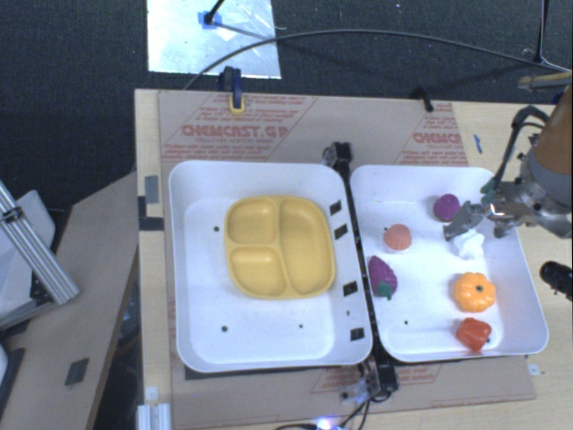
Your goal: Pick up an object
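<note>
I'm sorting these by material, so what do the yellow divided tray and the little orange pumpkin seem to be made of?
Yellow divided tray: probably moulded plastic, matte, with one even colour and soft rounded dividers. Orange pumpkin: likely plastic or rubbery toy, slightly glossy, with uniform bright colour and a green stem; which of the two is unclear.

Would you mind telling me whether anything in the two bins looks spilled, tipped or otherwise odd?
Nothing stands out. The yellow divided tray lies flat in the left bin; the toy foods sit apart in the right bin, with the claw above them.

Grey arm [548, 173], orange band at top, pale metallic tool [469, 225].
</note>
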You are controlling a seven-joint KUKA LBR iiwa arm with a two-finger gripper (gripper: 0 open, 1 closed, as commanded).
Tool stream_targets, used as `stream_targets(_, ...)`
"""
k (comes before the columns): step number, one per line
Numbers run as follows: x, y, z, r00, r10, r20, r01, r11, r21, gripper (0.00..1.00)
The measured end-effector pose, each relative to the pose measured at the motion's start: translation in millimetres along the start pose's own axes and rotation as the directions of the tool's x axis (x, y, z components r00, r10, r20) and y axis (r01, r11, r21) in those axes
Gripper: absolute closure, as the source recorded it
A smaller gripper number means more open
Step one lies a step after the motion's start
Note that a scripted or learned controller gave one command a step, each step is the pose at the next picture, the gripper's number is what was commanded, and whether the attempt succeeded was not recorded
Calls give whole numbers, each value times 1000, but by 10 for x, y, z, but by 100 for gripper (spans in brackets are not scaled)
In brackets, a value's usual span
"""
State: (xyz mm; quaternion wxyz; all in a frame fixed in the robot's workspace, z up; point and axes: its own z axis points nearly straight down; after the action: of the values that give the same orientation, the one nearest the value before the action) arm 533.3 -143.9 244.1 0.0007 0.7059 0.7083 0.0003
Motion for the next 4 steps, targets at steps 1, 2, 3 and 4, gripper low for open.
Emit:
stream_targets(1, -42, -75, 585, 1000, 3, -1, -3, 1000, 5, 0)
stream_targets(2, -82, -106, 1017, 1000, 3, -2, -3, 1000, 4, 0)
stream_targets(3, -76, -104, 1536, 1000, 2, -2, -2, 1000, 3, 0)
stream_targets(4, -82, -92, 1406, 1000, 3, 0, -3, 1000, -1, 100)
